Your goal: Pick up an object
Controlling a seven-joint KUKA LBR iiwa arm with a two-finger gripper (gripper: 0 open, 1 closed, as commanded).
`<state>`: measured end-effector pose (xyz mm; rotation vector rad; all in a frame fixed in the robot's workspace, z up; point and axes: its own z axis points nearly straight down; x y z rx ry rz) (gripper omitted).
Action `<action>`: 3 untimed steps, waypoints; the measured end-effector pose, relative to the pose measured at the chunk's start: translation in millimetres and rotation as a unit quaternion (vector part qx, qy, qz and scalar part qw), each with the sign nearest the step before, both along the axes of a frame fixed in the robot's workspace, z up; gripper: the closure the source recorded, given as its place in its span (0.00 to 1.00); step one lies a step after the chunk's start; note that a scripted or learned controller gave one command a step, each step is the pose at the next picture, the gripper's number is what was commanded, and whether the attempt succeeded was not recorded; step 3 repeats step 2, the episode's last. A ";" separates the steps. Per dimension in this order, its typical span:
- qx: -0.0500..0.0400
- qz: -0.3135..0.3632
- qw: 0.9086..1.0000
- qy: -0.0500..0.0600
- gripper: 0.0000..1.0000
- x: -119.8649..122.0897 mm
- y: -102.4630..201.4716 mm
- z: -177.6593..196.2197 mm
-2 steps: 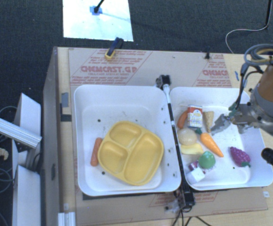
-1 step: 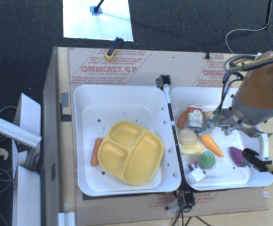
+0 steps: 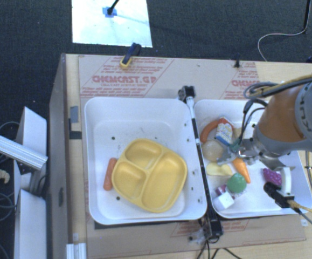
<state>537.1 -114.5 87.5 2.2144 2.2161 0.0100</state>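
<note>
I am looking down at a slant on a bench with two shallow white bins side by side. The left bin (image 3: pixel 99 144) holds a yellow divided plate (image 3: pixel 149 174) and, just beside its left edge, a small orange sausage-shaped toy (image 3: pixel 109 174).

The right bin (image 3: pixel 301 193) holds a crowded heap of toy food. The arm (image 3: pixel 290 117), grey with an orange band, reaches in from the right, and its gripper (image 3: pixel 247 152) sits low over the middle of the heap. From this height I cannot tell how far the claw is open, or whether it has hold of anything.

Directly under the gripper lies a toy carrot (image 3: pixel 242 169), touching a green ball (image 3: pixel 236 183) below it and a pale yellow piece (image 3: pixel 218 169) to its left. A beige round piece (image 3: pixel 213 150), a purple piece (image 3: pixel 272 175) and a white block (image 3: pixel 225 199) lie nearby.

I judge the carrot the likeliest target. It looks like light, hard, smooth plastic, so it may slip or roll. I would close across its thick upper end, where the sides are widest, not on the tapering tip.
</note>
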 end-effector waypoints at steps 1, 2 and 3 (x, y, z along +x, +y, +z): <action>0.000 0.000 1.000 -0.001 1.00 0.6 0.1 10.1; 0.002 0.002 1.000 0.003 1.00 34.8 93.0 98.0; 0.002 0.002 1.000 0.003 1.00 34.8 93.0 98.0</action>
